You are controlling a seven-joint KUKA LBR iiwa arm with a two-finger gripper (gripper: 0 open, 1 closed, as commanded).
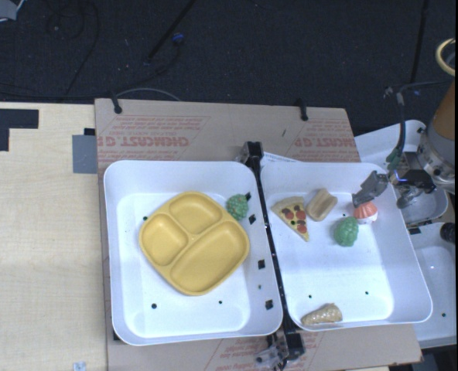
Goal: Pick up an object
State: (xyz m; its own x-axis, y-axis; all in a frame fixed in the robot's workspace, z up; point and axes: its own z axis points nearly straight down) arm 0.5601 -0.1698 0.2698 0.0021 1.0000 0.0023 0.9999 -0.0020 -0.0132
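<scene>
Both bins are white: the left bin (128,207) carries a yellow divided plate (194,242) and a green broccoli piece (237,205). In the right bin (399,284) lie a yellow pizza slice (292,216) dotted red, a tan block (321,204), a green lump (345,232), a red-and-white piece (366,212) and a beige cone (322,314).

I'm looking at a robotics lab bench, not a kitchen. 2 white bins (128,207) sit side by side on a cardboard sheet (213,134) w/ printed lettering, over a pale wood bench top (35,246). Far side: dark carpet-like floor (213,37) w/ loose cables (167,41). Food in the bins is plastic toy stuff, e.g. a pizza slice (292,216).
</scene>
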